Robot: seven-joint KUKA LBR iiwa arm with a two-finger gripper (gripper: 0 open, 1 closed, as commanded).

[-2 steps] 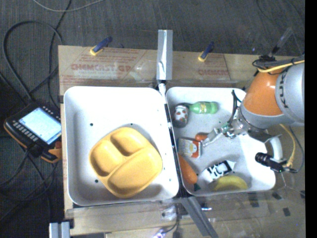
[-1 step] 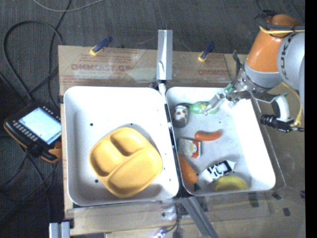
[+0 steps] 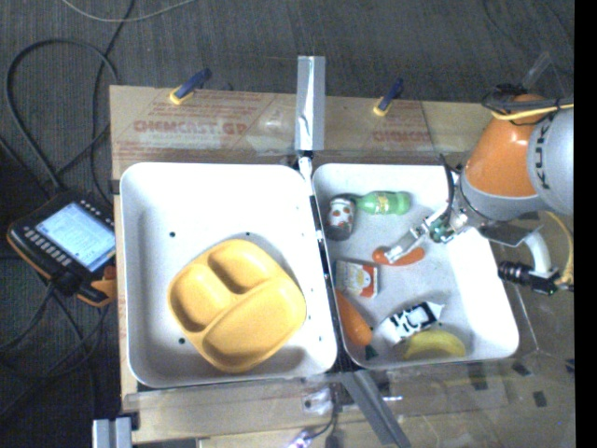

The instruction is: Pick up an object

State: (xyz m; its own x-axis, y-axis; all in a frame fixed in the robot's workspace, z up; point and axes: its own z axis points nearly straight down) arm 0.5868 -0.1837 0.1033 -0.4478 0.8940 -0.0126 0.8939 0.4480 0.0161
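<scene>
Hand (image 3: 407,249) sits low over the red-orange piece (image 3: 399,255) in the right bin (image 3: 485,292) (grip state I cannot tell), so you're mid-approach; next, confirm closure, then lift.

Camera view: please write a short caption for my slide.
KUKA arm's tool lowered over a red object in the right bin; yellow divided plate in the left bin.

Yellow plate (image 3: 238,306) in left bin (image 3: 149,194), tool (image 3: 403,250) over red piece (image 3: 399,256), right bin (image 3: 485,287)
</scene>
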